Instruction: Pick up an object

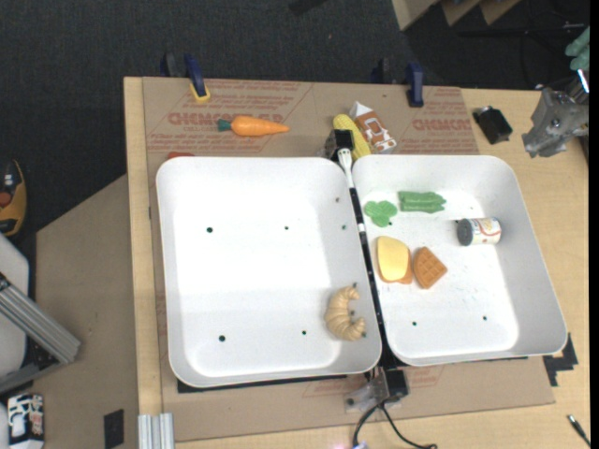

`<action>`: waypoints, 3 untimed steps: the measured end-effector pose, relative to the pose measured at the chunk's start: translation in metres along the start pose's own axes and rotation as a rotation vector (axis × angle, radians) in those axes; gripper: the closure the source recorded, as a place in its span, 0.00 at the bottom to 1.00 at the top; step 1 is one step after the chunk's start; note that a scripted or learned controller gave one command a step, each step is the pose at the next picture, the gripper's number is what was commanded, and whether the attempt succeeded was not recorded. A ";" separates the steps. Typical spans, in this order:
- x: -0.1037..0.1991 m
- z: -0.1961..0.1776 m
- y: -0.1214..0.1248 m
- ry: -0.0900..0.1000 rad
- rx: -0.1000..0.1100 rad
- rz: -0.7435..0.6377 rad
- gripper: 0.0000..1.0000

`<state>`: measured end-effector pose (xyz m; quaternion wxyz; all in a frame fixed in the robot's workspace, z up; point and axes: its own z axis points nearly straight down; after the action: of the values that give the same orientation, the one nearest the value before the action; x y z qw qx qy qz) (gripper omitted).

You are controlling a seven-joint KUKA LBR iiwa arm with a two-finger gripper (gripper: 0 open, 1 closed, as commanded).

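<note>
While the arm's jaws [560, 124] hang at the far right over the table [524, 120], their state cannot be told. A croissant [345, 312] lies in the left bin [243, 251].

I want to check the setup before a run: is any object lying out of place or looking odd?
Yes. A toy carrot and a yellow item lie on the cardboard behind the bins, outside both. The small can lies tipped over.

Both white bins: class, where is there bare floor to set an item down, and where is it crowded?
The left bin is bare except for the croissant at its lower right corner. In the right bin, the lower strip is free. The upper middle is crowded: green pieces, can, yellow piece, waffle.
</note>
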<state>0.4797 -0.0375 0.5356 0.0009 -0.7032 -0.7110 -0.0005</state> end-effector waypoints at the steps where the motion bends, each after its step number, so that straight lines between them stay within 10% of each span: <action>1: 0.065 0.001 0.013 -0.001 -0.002 0.004 1.00; 2: 0.240 0.002 0.000 0.002 -0.002 -0.008 1.00; 3: 0.099 0.000 0.001 -0.005 0.000 0.026 1.00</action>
<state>0.4793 0.0618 0.5358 -0.0008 -0.7125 -0.7016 0.0011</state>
